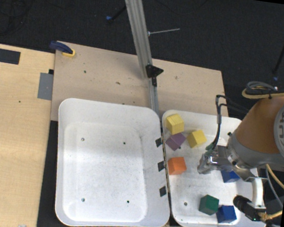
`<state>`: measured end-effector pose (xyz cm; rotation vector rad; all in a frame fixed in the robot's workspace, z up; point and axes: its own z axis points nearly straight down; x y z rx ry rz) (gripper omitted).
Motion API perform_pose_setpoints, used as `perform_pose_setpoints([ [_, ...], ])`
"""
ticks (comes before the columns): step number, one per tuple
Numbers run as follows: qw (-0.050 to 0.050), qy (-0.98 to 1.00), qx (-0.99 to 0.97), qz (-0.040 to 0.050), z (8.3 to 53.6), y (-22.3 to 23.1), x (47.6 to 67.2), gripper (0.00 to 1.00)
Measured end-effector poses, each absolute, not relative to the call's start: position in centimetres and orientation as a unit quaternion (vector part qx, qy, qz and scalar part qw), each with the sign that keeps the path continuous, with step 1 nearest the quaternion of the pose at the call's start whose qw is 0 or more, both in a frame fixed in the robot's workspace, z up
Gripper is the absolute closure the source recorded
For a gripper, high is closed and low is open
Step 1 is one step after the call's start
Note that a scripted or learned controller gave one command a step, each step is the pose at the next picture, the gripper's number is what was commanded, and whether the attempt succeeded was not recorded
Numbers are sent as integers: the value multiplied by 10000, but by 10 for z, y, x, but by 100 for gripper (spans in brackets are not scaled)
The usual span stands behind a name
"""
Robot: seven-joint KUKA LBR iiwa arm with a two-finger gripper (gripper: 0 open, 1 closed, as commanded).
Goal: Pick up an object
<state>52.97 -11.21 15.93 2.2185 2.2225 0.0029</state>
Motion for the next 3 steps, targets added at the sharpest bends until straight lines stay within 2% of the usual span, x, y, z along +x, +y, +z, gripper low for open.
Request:
perform_pose_setpoints([
  [2, 10, 7078, 7065, 7, 250, -123, 531, 100],
  [3, -16, 7087, 7055, 3, 255, -71, 531, 100],
])
